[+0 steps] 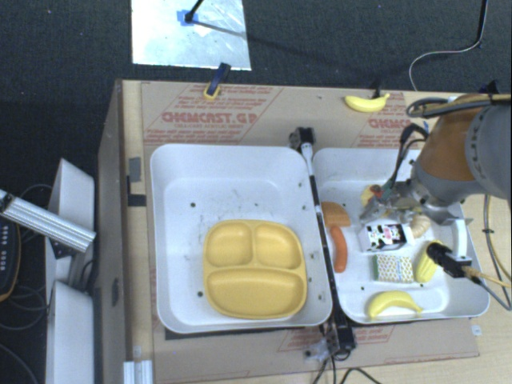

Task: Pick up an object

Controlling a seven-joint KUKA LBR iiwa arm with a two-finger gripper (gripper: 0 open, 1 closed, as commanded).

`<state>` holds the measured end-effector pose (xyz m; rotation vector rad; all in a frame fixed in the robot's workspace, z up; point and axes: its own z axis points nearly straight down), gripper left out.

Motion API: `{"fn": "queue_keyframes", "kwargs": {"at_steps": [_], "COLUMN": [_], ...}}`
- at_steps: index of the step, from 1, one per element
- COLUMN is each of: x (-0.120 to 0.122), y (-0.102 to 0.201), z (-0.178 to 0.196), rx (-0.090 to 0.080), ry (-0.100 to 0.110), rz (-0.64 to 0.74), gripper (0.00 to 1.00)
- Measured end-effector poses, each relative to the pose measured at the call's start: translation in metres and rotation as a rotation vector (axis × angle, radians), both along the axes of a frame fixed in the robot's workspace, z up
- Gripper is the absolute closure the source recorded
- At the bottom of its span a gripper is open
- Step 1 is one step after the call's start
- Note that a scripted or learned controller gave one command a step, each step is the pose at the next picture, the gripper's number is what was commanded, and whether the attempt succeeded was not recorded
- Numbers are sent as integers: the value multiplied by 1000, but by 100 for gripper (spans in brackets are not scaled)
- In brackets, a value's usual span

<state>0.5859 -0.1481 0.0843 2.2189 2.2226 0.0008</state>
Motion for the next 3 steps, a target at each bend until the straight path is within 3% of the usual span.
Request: {"fn": "queue_keyframes", "kwargs": {"at_steps": [1,2,3], "x": [1,1,46], "y": [0,0,5], "z": [11,11,0], "rx": [0,0,0], "ry": [-2,-2,-2], "rz": [2,2,3], "gripper": [100,0,0]}}
